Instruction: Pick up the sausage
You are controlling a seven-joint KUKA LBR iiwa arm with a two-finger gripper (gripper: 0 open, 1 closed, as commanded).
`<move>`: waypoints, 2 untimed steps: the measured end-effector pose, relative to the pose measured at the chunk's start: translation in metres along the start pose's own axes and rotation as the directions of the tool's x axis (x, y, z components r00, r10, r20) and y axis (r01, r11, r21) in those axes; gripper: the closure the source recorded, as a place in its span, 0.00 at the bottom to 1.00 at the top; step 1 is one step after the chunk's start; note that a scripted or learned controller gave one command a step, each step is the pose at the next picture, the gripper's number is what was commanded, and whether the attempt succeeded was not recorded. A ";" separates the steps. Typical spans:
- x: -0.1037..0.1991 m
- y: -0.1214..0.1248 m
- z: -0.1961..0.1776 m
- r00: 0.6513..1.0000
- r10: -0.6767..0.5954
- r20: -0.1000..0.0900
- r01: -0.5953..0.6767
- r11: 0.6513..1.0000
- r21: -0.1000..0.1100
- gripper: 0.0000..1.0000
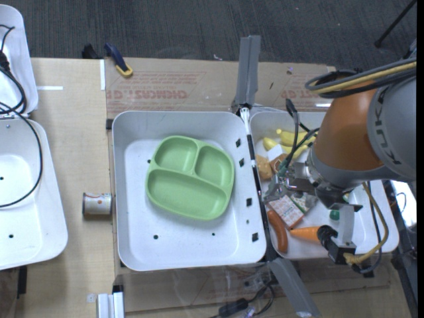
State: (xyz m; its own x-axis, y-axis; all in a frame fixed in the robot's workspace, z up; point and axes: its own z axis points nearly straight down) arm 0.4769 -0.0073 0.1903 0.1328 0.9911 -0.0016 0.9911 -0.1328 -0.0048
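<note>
A: Where's the sausage (277,232)?
B: Right bin (391,240), front-left corner, against the wall beside the carrot (306,232) — likely just dumped there.
A: Gripper (295,185) state?
B: Can't tell — wrist bulk hides it, along with most of the bin's clutter. Green plate (190,177) sits apart, left bin (132,244).

Green plate (191,177) smooth matt plastic. Bins (132,244) white glossy plastic. Bench (73,111) raw cardboard-like board, matt. Small can (97,205) shiny metal. Sausage (278,229) glossy orange-red plastic. Arm (358,138) glossy orange, grey casing.

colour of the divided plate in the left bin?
Light green divided plate, three compartments; seen clearly in the camera view.
</note>
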 end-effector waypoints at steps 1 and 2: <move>-0.042 0.006 0.000 1.000 -0.006 0.000 0.006 1.000 -0.002 0.00; -0.082 0.011 -0.002 0.999 -0.046 0.000 0.046 0.999 -0.003 0.00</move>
State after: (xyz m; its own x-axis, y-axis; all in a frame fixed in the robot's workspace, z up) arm 0.4773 -0.0900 0.1923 0.0871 0.9962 -0.0012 0.9962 -0.0871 -0.0014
